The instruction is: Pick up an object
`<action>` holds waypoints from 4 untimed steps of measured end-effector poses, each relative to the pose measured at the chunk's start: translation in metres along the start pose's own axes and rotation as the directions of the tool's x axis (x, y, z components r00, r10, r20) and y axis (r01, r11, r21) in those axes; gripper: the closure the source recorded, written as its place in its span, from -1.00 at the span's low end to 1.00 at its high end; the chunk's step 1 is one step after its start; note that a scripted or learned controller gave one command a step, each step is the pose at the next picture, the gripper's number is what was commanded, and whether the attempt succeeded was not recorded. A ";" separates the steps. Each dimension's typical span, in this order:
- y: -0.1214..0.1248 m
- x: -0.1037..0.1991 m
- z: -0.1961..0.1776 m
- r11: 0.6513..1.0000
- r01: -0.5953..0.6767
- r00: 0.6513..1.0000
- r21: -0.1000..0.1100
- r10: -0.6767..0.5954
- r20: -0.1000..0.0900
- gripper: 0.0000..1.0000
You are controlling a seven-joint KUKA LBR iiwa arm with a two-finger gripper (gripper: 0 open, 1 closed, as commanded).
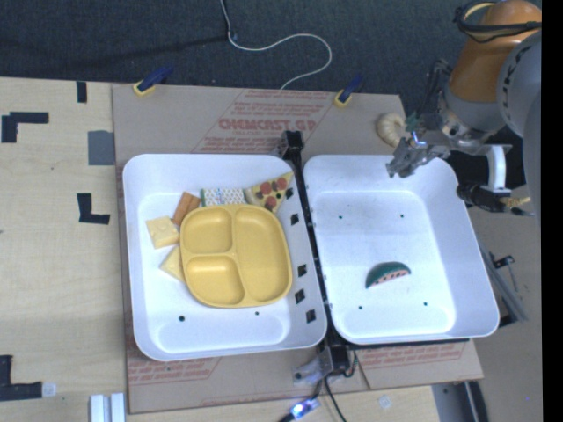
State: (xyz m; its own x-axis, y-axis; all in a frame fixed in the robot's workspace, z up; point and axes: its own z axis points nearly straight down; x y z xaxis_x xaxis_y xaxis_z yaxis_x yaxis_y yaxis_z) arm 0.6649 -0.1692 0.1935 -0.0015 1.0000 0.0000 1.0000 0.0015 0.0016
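Note:
A small watermelon-slice toy (388,274), green rind with a red face, lies in the right bin (440,323) toward its front. The left bin (149,323) holds a yellow divided plate (236,255) with several flat food toys around it: a pizza slice (271,191), a brown bar (185,207), pale crackers (162,232). My gripper (403,165) hangs over the right bin's back right corner, well behind the watermelon slice. Nothing shows between its fingers.
Both bins sit on a cardboard sheet (264,117) held by clips. A beige lump (388,127) lies on the cardboard just behind the right bin, near my gripper. A white cable (290,47) loops across the dark floor at the back.

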 end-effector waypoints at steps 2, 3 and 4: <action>-0.011 0.050 -0.022 1.000 0.003 1.000 0.004 -0.003 -0.001 1.00; -0.026 0.105 -0.034 1.000 0.005 1.000 0.004 -0.005 -0.002 1.00; -0.012 0.110 -0.023 1.000 0.001 1.000 0.003 -0.001 0.000 1.00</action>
State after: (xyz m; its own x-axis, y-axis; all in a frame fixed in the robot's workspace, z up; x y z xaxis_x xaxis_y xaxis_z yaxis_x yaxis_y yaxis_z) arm 0.6525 -0.0594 0.2161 -0.0024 1.0000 -0.0005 1.0000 0.0024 -0.0015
